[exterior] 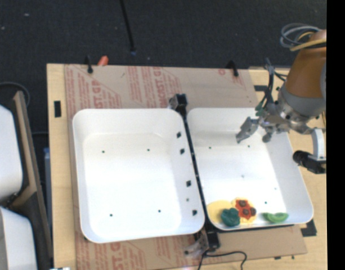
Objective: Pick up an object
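The gripper (256, 129) is hanging over the far right part of the right bin (285, 167), and its two fingers are sitting apart with nothing between them, one finger poking out left toward the bin's middle and the other angled down nearer the arm. The arm (304, 83) is reaching in from the right, orange band up top, grey wrist below it. Now the bins: the right bin is holding all the stuff, and it's all bunched along the near edge, well apart from the gripper. There's a yellow object (218, 211) lying at the near left corner, a dark green object (230, 218) sitting right on or against it, a red and orange object (245, 207) just beside that to the right, touching the pile as far as I can tell, and then a bright green object (275, 217) lying a little off on its own further right, near the bin's near rim. They're too small to say what they actually are. The left bin (133, 173) is sitting just beside the right one, their rims touching along a dark divider strip (189, 162). Both bins are resting on a cardboard sheet (133, 86) with red printing, on top of the wooden bench (57, 167).
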You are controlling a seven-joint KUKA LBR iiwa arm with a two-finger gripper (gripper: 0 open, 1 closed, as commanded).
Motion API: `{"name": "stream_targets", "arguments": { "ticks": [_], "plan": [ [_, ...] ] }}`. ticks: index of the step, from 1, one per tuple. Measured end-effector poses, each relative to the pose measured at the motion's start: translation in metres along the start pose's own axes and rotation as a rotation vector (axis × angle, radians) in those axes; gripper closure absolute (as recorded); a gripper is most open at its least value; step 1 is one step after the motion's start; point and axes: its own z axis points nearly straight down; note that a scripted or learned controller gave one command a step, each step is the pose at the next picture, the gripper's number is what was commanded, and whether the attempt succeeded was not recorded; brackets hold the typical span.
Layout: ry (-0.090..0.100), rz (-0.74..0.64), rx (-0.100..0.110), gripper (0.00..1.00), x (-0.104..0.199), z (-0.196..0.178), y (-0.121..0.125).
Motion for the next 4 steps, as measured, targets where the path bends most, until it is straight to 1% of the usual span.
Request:
{"name": "stream_targets", "arguments": {
  "ticks": [1, 2, 3, 4],
  "plan": [
    [-0.001, -0.001, -0.008, 0.0, 0.0, -0.005, 0.002],
    [-0.001, -0.001, -0.004, 0.0, 0.0, 0.038, -0.001],
    [0.0, -0.002, -0.004, 0.0, 0.006, 0.083, 0.002],
    [-0.001, -0.001, -0.006, 0.0, 0.005, 0.111, 0.001]
  ]
}}
